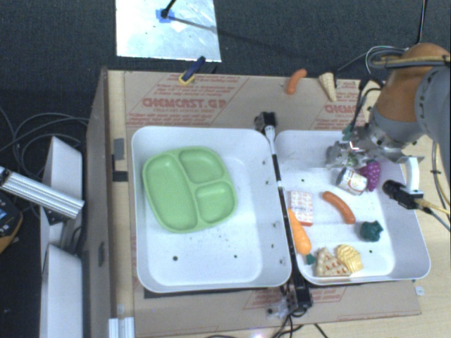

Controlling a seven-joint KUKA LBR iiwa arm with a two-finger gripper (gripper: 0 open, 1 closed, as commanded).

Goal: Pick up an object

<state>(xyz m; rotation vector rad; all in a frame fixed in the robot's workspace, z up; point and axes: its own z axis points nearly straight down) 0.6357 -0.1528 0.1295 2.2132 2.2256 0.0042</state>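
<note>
Jaws [347, 162] sit low in the right bin [412, 259], just above a small can [353, 180] with purple grapes [371, 170] touching it on the side toward the arm; whether the jaws are open or closed cannot be told. The can looks light, rigid and smooth, likely to roll or slip, so grip across its round wall at mid-length. The grapes look soft and lumpy, a poorer hold; the sausage [339, 206] lies farther below the jaws.

One fixed camera looks down at a slant on both bins [211, 277] (arm [412, 97] entering from right).
</note>
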